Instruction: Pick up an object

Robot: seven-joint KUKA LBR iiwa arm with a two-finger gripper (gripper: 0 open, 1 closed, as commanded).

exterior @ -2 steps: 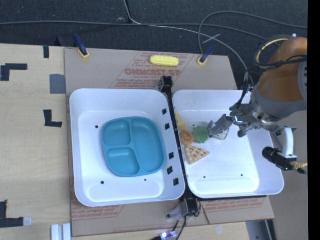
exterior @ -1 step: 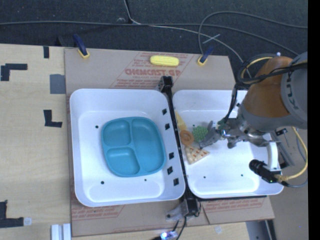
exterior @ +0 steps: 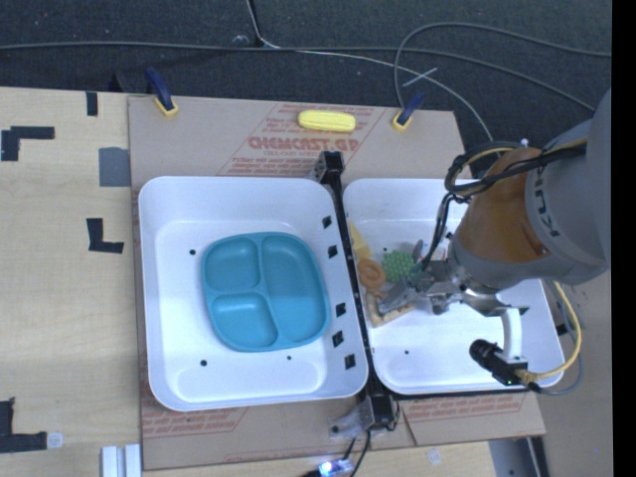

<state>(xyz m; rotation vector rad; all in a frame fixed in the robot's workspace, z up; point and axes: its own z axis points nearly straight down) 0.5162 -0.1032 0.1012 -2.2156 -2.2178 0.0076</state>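
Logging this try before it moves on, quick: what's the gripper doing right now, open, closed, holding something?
Gripper: down in the right bin among the small objects; whether it is open, closed or holding anything cannot be told.

Single fixed camera above the bench (exterior: 60,266), looking down at a slant, far enough back to take in both white bins: left bin (exterior: 169,366) and right bin (exterior: 447,371) side by side. Dark floor along top; arm (exterior: 537,217) enters from right edge.
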